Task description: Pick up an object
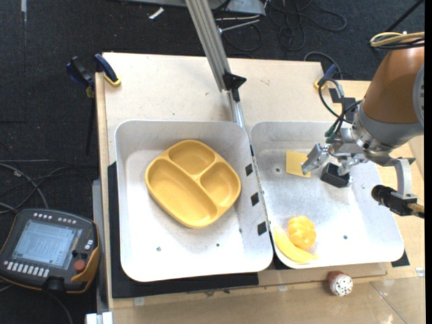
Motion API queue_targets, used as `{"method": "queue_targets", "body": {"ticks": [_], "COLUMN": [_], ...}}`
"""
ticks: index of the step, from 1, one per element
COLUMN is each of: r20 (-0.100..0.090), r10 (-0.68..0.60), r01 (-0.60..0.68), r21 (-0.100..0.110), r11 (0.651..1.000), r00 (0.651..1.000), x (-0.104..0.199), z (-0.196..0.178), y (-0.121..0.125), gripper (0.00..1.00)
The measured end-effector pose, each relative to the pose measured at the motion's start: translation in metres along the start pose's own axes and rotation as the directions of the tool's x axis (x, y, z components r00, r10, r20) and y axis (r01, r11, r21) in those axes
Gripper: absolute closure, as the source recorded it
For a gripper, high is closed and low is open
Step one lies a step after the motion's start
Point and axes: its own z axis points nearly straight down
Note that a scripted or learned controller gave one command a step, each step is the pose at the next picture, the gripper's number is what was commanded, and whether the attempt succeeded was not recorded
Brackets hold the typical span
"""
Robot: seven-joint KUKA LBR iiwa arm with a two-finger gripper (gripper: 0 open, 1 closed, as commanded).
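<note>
My hand (pixel 325 165) hung low over the right bin (pixel 378 248), toward its far edge. One finger (pixel 314 159) reached out toward a flat yellow piece (pixel 295 162) lying on the bin floor just beside it; the other, darker finger (pixel 335 175) sat a little apart, so I judged the hand open, with nothing between the fingers. Whether the near finger actually touched the piece I could not tell.

That yellow piece looked like a thin slab, probably light and fairly stiff. Lying flat, it offered little to pinch from above; I would have wanted a finger on each of two opposite edges, pressing down close to the floor, and I expected it might slide on the smooth white bottom.

Toward the bin's near edge lay a rounded yellow object (pixel 301 229) touching a curved, banana-like yellow piece (pixel 294 248). The rounded one seemed the easier thing to take, across its middle, though it might roll; the curved one looked slim and best gripped across its width.

The left bin (pixel 135 248) held a yellow divided plate (pixel 193 182), broad and shallow, which I judged rigid and too wide to span except at its rim. A small speckled ball (pixel 340 284) rested on the surface by its near edge, outside the bins.
</note>
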Motion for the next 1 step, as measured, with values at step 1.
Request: {"method": "queue_targets", "body": {"ticks": [1], "r20": [0.0], "r10": [0.001], "r01": [-0.001], "r21": [0.0], "r11": [1.0], "r00": [1.0], "x": [0.0], "z": [-0.0001], "y": [0.0], "gripper": [0.0]}}
